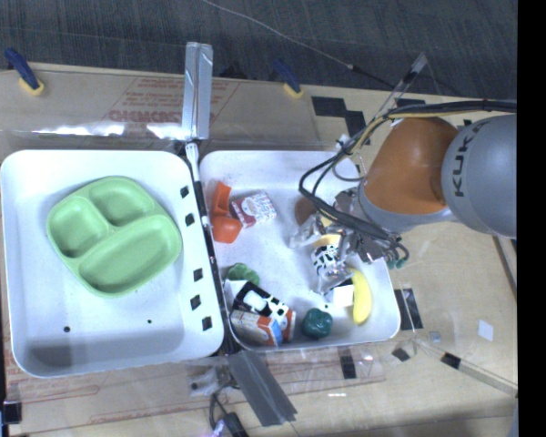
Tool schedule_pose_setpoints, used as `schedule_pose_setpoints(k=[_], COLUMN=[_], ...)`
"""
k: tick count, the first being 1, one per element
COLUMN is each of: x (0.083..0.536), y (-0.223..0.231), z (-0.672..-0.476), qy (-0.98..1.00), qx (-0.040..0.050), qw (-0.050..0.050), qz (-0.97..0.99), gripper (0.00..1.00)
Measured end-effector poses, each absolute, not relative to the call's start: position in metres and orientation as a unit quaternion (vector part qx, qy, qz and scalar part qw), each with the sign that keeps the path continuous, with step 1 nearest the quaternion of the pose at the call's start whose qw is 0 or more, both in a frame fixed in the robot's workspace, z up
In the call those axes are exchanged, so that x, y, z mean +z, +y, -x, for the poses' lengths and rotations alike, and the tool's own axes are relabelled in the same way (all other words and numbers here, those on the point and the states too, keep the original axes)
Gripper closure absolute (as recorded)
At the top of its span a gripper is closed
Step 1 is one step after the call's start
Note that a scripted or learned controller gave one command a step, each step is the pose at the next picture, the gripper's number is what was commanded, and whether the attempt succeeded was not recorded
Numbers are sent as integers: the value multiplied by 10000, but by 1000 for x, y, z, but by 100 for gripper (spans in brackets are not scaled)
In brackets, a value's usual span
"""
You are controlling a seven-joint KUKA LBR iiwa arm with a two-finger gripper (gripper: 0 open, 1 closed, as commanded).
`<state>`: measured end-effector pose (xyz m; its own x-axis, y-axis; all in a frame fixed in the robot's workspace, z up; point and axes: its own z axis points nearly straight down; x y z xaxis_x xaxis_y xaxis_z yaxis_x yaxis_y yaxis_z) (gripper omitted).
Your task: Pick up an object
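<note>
Camera view: I see the tool [332, 260] low in the right bin [282, 164] beside a banana [360, 299]; its grip state I cannot tell.

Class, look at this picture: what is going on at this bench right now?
A grey and orange robot arm reaches from the right into the right bin, its tool down among the clutter near a banana and a black-and-white spotted item. Nothing is visibly lifted. An orange piece, a small carton and a dark green ball lie nearby. The left bin holds a green divided plate.
</note>
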<state>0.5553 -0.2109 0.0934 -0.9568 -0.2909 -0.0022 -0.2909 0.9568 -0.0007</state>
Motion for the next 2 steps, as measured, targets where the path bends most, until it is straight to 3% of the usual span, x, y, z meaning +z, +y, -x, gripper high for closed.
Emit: schedule_pose_setpoints(k=[1,2], x=[93,95], y=[-192,-207], z=[-578,-506], qy=[9946,9999], qx=[-3,-12], qw=[20,58], qz=[1039,92], gripper=[0,0])
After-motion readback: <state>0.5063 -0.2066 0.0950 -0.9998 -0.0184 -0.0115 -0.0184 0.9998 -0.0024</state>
